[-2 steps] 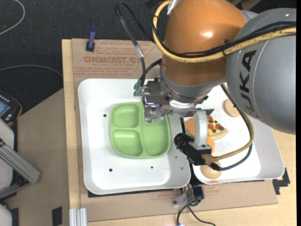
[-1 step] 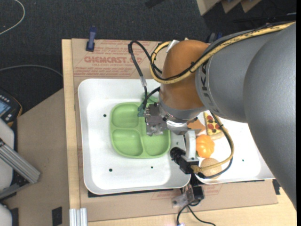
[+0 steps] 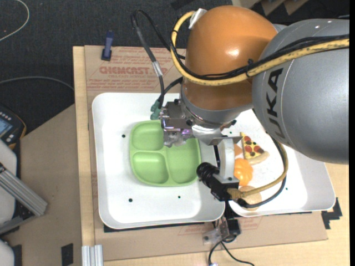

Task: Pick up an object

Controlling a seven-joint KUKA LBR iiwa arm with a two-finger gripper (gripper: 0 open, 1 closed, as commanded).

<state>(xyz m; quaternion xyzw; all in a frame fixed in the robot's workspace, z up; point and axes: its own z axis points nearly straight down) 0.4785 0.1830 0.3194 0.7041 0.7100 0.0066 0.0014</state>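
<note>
In the left bin [image 3: 111,148] you have a green divided tray [image 3: 158,162], directly beneath the jaws [image 3: 176,131] at its upper right corner; whether the jaws are released or clenched cannot be told, the wrist hides them

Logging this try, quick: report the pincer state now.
Pincer: cannot be told; it sits low over the green divided plate in the left bin, hidden by the arm.

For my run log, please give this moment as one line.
arm: over bins' middle | gripper: above green divided plate, left bin | pizza slice toy, orange item: right bin | grasp: none seen
</note>
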